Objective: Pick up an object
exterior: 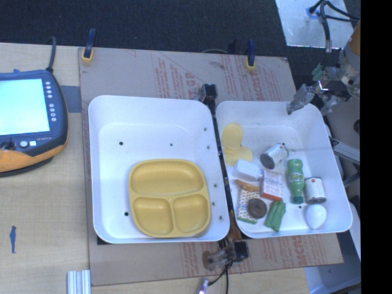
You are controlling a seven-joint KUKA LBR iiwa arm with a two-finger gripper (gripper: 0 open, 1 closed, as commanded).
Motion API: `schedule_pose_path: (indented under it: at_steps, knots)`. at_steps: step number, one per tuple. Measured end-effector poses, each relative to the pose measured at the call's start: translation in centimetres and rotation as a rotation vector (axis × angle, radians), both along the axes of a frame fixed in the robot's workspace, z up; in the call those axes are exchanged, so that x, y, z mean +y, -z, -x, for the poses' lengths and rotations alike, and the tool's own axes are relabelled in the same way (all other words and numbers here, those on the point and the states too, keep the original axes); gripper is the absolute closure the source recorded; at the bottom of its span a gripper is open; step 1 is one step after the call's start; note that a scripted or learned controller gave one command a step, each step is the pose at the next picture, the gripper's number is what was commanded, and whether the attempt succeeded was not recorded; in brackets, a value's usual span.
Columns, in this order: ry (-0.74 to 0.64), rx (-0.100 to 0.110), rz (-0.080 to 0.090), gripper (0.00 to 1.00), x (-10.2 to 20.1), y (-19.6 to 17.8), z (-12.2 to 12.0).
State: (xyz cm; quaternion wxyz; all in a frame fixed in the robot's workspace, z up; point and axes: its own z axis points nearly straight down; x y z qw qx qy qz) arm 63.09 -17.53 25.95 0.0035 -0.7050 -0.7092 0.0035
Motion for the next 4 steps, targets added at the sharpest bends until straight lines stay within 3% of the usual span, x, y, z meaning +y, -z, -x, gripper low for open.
schedule_pose_path:
  at_steps: [1, 2, 3, 4]
  knots:
    - [-0.001, 0.003, -0.001, 0.00, 1.1, 13.9, 4.2]
    - [-0.002, 0.001, 0.000, 0.00, 4.5, 17.2, 5.9]
    - [-0.006, 0.008, 0.000, 1.00, 4.4, 16.5, 5.9]
    - [-0.006, 0.008, 0.001, 0.00, 4.4, 16.5, 5.9]
